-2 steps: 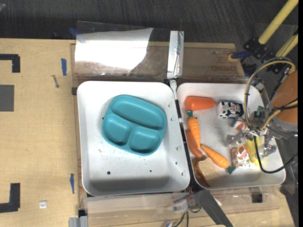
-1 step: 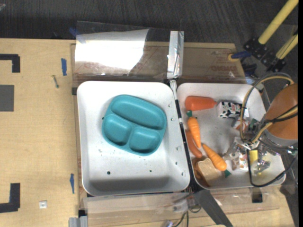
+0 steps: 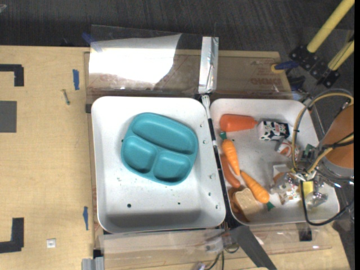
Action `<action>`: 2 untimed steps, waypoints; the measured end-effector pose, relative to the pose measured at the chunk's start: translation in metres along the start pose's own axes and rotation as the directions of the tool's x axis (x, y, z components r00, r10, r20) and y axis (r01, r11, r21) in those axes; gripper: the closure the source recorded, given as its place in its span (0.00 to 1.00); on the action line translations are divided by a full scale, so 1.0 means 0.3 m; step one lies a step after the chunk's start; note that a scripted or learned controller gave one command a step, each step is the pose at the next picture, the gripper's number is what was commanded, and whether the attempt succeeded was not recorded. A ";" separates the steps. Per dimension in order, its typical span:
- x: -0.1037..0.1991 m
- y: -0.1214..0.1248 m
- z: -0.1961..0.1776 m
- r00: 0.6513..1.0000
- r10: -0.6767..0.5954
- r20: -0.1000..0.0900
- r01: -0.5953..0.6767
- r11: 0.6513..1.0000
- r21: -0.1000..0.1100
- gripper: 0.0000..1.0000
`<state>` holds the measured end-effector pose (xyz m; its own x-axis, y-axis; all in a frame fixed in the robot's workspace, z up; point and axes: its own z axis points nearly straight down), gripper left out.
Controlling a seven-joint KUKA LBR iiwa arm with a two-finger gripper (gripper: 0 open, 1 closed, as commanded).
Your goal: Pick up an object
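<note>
Two white bins are being viewed from above. The left bin (image 3: 107,151) is being occupied by a teal divided plate (image 3: 160,147), lying flat near its middle. The right bin (image 3: 253,107) is being shared by several things: a fat orange carrot (image 3: 237,122) near the far wall, a slimmer carrot (image 3: 229,154) along the left wall, and a third carrot (image 3: 256,187) lying slantwise, its near end touching a tan bread slice (image 3: 247,201) at the near wall. A small black-and-white carton (image 3: 273,130) is lying just right of the fat carrot. The gripper (image 3: 298,185) is being held low over the right side of this bin, among wires; nothing is being seen between its parts, and whether it is released or clenched cannot be told.
</note>
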<state>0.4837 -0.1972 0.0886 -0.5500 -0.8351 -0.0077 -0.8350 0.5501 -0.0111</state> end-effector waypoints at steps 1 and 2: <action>-0.015 -0.005 -0.038 1.000 -0.001 0.007 0.001 1.000 0.006 1.00; -0.252 -0.118 -0.436 1.000 0.000 0.000 0.000 1.000 -0.001 1.00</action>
